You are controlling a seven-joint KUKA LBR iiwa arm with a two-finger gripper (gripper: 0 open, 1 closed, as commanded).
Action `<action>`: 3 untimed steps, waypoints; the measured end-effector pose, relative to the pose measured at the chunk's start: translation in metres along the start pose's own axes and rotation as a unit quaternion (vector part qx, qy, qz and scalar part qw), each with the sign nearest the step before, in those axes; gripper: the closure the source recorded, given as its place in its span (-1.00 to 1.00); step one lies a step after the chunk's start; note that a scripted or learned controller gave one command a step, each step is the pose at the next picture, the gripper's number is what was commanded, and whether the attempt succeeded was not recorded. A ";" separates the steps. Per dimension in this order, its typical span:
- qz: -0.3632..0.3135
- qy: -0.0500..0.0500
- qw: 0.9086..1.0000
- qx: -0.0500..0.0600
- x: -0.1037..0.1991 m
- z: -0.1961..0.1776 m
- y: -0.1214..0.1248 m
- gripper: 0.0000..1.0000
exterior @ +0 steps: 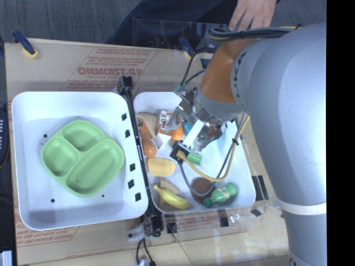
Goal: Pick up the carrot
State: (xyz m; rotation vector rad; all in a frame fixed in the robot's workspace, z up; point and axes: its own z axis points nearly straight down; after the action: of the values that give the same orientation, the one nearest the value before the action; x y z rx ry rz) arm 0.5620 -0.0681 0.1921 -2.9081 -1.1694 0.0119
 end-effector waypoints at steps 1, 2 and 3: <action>0.110 -0.003 0.994 0.003 -0.027 0.095 0.019 -1.00; 0.105 -0.004 0.994 0.005 -0.027 0.085 0.019 1.00; 0.268 0.001 0.963 0.000 0.029 -0.001 -0.018 1.00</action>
State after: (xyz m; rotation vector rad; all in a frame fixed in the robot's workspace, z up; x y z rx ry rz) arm 0.5707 -0.0350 0.1927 -3.1172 -0.3459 0.0118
